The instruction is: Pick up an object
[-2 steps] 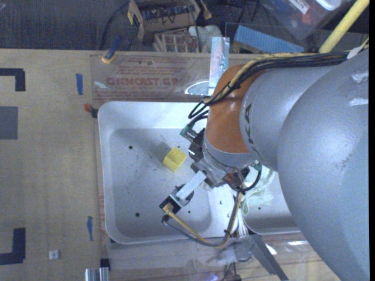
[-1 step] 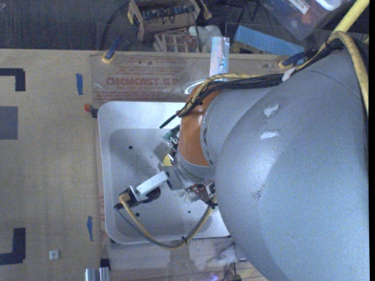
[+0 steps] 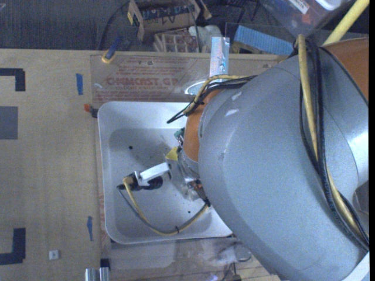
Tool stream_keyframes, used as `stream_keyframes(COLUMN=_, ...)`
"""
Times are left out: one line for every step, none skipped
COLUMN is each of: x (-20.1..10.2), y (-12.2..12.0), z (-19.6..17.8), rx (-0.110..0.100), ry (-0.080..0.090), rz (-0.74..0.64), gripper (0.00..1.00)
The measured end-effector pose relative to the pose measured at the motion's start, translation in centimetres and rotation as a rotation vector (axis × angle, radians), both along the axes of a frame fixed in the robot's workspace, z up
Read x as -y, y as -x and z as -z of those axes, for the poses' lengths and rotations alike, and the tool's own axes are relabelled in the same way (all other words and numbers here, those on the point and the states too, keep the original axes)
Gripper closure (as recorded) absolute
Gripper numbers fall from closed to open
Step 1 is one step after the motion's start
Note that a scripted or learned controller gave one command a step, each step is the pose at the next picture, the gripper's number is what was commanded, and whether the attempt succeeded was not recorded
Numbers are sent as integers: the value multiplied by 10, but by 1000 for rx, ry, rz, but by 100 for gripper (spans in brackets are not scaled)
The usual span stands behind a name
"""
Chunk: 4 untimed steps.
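Though the arm (image 3: 281,157) hangs over the white bin (image 3: 117,134), its pincer's (image 3: 190,186) state cannot be told; red print (image 3: 143,81) beyond perhaps reads "CHEMCAST".

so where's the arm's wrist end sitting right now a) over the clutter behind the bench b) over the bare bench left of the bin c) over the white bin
c, the grey arm reaches in from the right and its wrist end hangs above the floor of the white bin
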<state>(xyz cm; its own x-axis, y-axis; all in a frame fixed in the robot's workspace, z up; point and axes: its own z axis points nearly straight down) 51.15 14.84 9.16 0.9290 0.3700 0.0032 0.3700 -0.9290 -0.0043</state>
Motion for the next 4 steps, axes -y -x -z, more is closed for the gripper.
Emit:
stream_keyframes(x=1, y=0, z=-9, rx=-1, ry=0, rz=2, gripper=100)
stream_keyframes(x=8, y=5, z=-45, rx=-3, ry=5, rz=160, gripper=100)
stream_keyframes(x=-70, y=-57, z=1, rx=8, ry=-1, rz=152, gripper=100)
stream_keyframes(x=-54, y=34, z=-59, rx=-7, ry=5, rz=-257, gripper=100)
